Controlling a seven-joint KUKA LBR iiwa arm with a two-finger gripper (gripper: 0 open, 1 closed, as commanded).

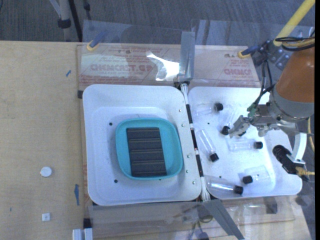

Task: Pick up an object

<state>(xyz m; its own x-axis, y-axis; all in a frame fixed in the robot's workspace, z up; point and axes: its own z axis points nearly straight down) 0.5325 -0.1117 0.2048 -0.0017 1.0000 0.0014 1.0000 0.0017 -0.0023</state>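
Gripper (239,127) low over the right bin (285,184), fingers near a black-capped clear vial (226,129); whether they are open or closed on anything cannot be told. More capped vials lie scattered across that bin. Left bin (100,184) holds a teal tray (172,149) carrying a dark ribbed block (145,151).

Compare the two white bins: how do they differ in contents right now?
The left bin holds one large item, a teal tray with a dark ribbed insert, centred. The right bin holds several small clear vials with black caps, scattered and lying at different angles. The claw hangs over the right bin, not the left. Both are shallow, white, round-cornered and sit side by side.
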